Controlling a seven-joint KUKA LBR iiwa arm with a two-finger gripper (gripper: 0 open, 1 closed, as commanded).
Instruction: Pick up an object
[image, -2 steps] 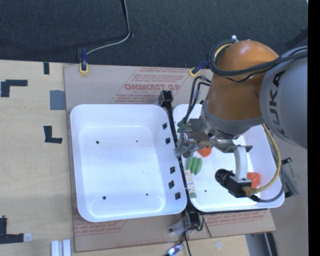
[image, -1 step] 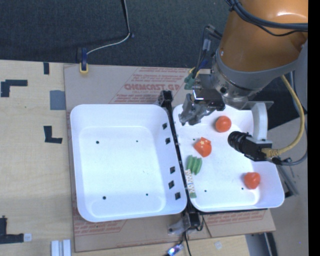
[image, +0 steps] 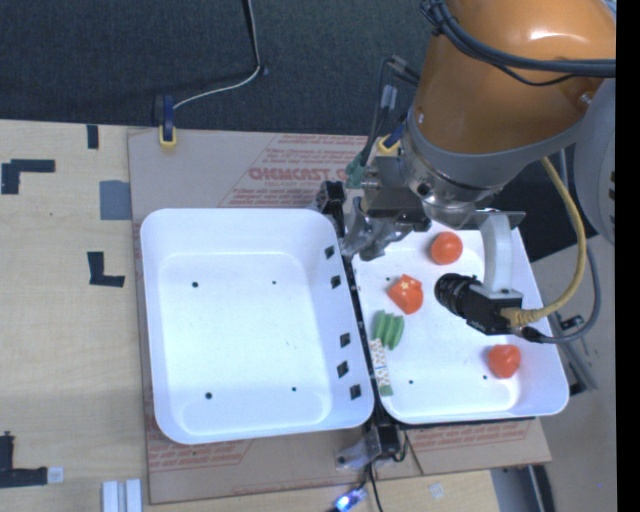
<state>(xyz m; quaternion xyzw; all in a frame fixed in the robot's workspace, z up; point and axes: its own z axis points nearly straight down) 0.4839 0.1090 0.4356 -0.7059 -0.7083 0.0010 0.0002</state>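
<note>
- The gripper (image: 372, 240) hangs low over the far left corner of the right bin (image: 450, 400), beside the divide with the left bin (image: 240, 400); whether it is clenched or released, I cannot tell.
- Nearest it lies a red-orange piece (image: 405, 293), just toward the near side.
- A green piece (image: 388, 329) sits nearer still.
- Two more red pieces: one (image: 446, 247) right of the gripper, one (image: 504, 360) well apart, near corner.

Setting: robotics lab test bench | Evidence: KUKA iiwa arm (image: 510, 90) over two white bins (image: 160, 240) on a cardboard sheet (image: 200, 160) | black tape marks (image: 100, 268) on the wooden benchtop (image: 50, 330) | loose cable (image: 240, 80)
</note>
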